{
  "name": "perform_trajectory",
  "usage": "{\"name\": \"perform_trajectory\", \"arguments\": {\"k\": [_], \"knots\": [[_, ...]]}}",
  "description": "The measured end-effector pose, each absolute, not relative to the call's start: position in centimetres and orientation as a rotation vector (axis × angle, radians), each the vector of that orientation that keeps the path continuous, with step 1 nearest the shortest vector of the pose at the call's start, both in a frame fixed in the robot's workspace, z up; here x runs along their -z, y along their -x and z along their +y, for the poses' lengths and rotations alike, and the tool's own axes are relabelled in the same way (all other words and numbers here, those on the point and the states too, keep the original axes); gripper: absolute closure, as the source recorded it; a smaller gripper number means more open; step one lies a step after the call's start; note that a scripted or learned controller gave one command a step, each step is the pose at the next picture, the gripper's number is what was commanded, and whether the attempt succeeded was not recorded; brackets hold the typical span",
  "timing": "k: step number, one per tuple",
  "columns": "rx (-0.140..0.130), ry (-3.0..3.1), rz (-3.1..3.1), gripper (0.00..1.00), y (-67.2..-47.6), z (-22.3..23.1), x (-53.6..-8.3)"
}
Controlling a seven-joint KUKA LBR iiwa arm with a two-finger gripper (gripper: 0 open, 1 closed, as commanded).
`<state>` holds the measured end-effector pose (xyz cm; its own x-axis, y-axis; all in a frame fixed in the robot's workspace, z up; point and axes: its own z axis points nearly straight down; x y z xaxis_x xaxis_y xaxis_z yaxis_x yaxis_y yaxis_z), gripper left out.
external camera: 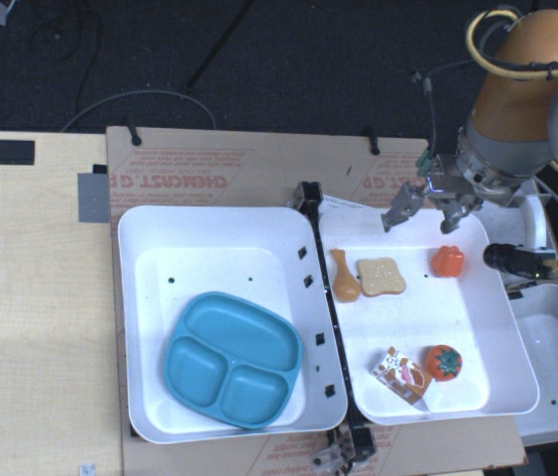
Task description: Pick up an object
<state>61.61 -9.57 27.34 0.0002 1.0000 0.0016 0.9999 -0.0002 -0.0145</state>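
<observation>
My gripper hangs open above the far edge of the right bin, its two dark fingers spread apart with nothing between them. Below it in that bin lie a slice of toast, a tan chicken drumstick to its left and a small orange-red piece to its right. Nearer the front of the same bin sit a tomato with a green top and a small printed packet.
The left bin holds a blue divided plate. A black divider runs between the two bins. Cardboard lies under both bins, and cables cross the dark floor behind.
</observation>
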Motion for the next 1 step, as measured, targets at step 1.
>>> {"name": "perform_trajectory", "arguments": {"k": [1], "knots": [[-0.003,2.218,-2.221,0.00,-61.79,-9.57,-27.99]]}}
